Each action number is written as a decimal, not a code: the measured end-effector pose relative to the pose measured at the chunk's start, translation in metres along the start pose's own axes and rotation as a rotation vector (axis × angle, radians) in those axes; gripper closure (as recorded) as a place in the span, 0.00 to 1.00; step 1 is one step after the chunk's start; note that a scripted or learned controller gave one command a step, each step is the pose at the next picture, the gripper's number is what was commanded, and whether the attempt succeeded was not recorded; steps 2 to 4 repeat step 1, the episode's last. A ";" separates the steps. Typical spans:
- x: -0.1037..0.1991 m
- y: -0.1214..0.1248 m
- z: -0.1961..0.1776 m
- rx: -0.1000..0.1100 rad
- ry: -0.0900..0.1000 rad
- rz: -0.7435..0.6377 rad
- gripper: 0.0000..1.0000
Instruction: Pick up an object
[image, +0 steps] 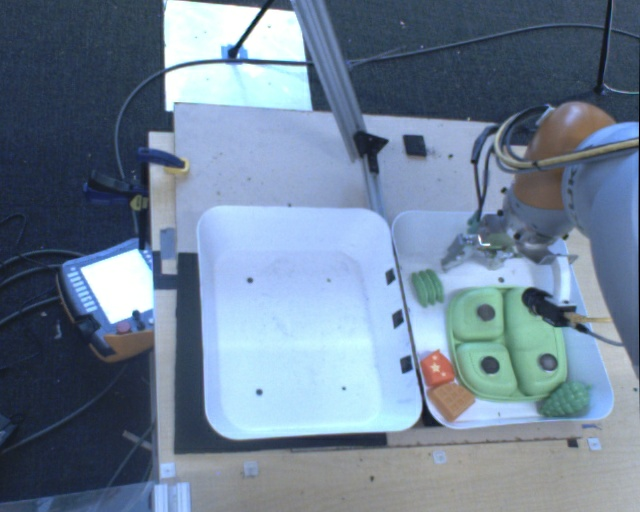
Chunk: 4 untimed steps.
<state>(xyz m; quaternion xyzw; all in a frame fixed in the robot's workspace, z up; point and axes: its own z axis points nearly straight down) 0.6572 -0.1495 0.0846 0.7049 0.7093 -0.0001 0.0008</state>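
My gripper (468, 256) hangs over the far part of the right bin (420, 228), open, with nothing between its fingers. Just below it and to the left lies a small green pea pod (427, 287) on the bin floor. A large light-green four-cup tray toy (505, 342) fills the bin's middle. A red-orange block (437, 368) and a tan block (452, 401) sit at the near left corner. A bumpy green piece (564, 400) rests at the near right corner. A black-tipped part of the arm (540, 303) overlaps the tray toy's right edge.
The left bin (215, 330) lies beside the right one, with black clips (397, 318) along the shared wall. A slanted metal pole (340, 95) crosses the bench behind the bins. A teach pendant (105, 295) lies off the bench to the left.
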 end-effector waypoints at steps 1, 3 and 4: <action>0.000 0.002 -0.013 -0.007 -0.002 -0.002 1.00; 0.000 0.002 -0.013 -0.007 -0.002 -0.002 1.00; 0.000 0.002 -0.013 -0.007 -0.002 -0.002 1.00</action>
